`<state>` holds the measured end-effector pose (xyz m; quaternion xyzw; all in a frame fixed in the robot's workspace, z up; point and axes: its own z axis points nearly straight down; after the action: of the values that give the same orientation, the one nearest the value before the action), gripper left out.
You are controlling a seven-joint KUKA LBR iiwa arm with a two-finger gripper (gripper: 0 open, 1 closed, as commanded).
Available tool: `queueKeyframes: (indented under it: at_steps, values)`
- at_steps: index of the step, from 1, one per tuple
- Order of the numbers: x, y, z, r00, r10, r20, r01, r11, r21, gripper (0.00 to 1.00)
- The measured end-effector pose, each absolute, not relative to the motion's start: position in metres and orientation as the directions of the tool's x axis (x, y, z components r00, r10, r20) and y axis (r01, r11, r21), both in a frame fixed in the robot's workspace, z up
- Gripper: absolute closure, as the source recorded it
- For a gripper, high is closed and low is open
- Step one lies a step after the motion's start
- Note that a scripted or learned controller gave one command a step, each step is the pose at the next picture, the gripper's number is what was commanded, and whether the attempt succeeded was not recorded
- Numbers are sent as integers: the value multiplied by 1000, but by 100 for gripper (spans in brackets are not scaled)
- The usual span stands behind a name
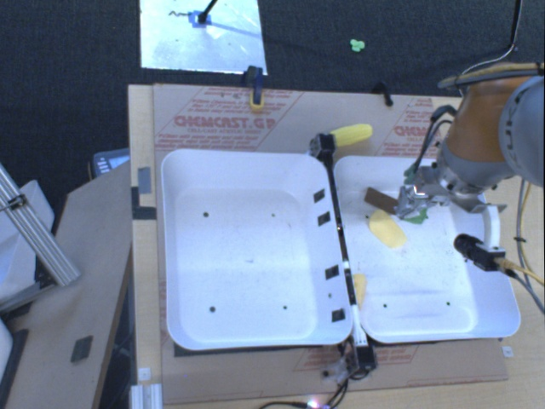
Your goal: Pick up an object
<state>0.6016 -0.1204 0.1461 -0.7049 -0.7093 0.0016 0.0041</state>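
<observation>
Yellow object [387,230], a soft-looking rounded lump, lies in the right bin [477,322], in its upper half and toward the divider between the two bins. Just up and left of it rests a small dark brown block [379,199], tilted, close to the yellow object but whether they touch cannot be told. A green scrap [418,216] sits just right of the yellow object, right under the gripper.

The gripper [412,198] hangs low over the right bin, just above and to the right of the yellow object, between the brown block and the green scrap. Its metal tip is too small and cluttered with cables to tell how far the jaws are apart, or whether anything sits between them. The arm's orange band [477,130] shows above the wrist, at the right.

The left bin [179,228] lies beside it. A yellow-handled tool [351,134] rests on the cardboard at the top of the divider.
</observation>
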Motion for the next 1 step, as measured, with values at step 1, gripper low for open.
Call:
queueKeyframes:
  at_steps: [1]
  values:
    - [532, -89, 83, -1, 1000, 4, 1000, 1, -10, 100]
